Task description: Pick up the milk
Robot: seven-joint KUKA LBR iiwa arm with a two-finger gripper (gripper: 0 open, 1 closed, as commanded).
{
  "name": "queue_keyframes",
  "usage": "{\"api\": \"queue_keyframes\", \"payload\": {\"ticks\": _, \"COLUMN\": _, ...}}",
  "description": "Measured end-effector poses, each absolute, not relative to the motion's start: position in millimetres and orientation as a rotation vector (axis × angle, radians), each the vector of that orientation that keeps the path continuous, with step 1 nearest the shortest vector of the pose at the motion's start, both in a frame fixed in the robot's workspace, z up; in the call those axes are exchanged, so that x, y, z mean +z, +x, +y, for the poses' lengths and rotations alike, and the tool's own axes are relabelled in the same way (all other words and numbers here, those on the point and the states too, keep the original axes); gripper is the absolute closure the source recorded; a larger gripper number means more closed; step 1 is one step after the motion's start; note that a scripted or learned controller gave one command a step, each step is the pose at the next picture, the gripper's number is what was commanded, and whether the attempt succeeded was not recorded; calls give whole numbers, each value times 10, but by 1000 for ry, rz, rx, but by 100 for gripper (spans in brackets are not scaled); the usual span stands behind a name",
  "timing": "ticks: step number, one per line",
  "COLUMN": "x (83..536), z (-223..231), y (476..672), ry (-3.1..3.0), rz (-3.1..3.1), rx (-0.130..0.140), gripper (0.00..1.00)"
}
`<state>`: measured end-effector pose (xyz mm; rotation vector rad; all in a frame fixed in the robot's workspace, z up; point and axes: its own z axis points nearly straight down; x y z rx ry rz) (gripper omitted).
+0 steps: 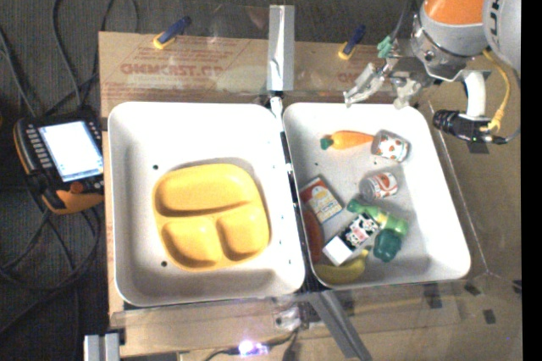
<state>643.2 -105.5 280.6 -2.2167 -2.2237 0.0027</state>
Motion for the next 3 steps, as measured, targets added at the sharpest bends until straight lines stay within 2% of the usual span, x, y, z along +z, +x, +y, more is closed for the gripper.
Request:
{"api": "queue_keyframes", "payload": {"ticks": 1, "x": 1265, "z": -1493, "y": 6413, "ry": -2066, "rz": -2368, "rx": -6, "gripper": 0}}
{"api": "queue_keyframes", "payload": {"ticks": 2, "x": 1431, "z": -2115, "y": 6315, "ry": -1991, "rz": -2431, "rx": -2, "gripper": 0}}
{"api": "queue_keyframes", "payload": {"ticks": 3, "x": 1215, "z": -2208, "y": 6607, "ry": -1918, "rz": -2532, "rx": -27, "gripper": 0}}
